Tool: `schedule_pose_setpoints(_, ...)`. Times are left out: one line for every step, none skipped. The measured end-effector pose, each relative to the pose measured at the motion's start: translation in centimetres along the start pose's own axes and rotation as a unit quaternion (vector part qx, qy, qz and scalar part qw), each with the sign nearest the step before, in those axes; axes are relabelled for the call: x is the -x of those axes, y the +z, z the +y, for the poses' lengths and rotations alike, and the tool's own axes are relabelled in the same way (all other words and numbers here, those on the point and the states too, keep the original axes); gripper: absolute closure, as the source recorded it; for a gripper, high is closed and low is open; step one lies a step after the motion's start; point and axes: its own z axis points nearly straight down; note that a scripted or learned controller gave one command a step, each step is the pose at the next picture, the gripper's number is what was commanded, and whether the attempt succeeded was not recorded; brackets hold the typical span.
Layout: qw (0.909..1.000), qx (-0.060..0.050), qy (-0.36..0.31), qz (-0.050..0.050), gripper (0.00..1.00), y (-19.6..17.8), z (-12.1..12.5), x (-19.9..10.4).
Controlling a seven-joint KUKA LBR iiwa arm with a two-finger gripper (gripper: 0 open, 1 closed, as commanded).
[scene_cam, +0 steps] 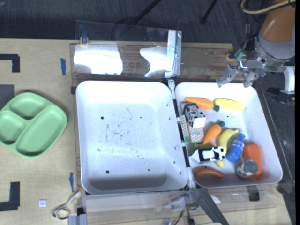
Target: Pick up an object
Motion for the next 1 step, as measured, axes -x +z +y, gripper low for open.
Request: schedule_pose_setpoints(0.9822,0.001,-0.188,-0.001,0.00,8.43,-4.55,1.70)
